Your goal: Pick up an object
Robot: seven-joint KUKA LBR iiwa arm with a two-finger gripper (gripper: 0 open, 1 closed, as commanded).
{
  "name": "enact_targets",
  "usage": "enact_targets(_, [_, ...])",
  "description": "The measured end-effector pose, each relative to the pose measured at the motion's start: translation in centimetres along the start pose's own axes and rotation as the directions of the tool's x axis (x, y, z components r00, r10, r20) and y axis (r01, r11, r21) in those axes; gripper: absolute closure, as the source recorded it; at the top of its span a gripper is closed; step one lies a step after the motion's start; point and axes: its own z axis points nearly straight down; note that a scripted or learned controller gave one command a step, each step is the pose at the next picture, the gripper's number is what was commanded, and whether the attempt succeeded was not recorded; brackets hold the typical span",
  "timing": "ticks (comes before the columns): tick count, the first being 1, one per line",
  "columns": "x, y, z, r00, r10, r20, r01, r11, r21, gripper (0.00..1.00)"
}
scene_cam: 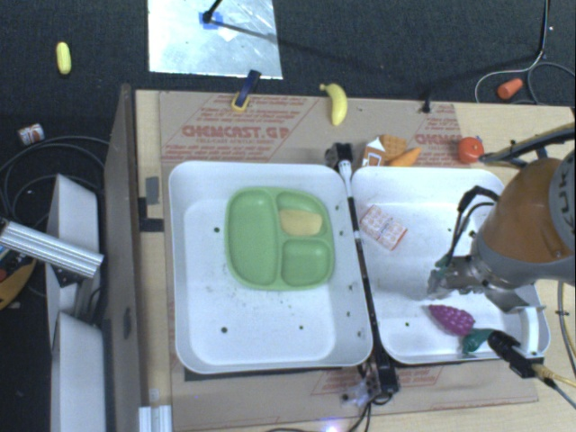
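In the right bin a purple bunch of grapes lies near the front wall, with a dark green piece just to its right. A pink-and-white checked packet rests toward the bin's back left. My gripper hangs low over the right bin, just above and left of the grapes, under the orange band of the arm. The left bin holds a green divided tray with a yellow item in its upper right compartment.
On the cardboard behind the bins lie a yellow banana, an orange carrot piece, a red-orange ball and a blue-yellow clip. Cables run over the arm at the right. A black divider separates the bins.
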Motion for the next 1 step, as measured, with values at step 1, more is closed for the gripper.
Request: enact_targets(1, [0.01,-0.02,0.04,1.0,0.0,0.0,0.0,1.0,0.001,0.0])
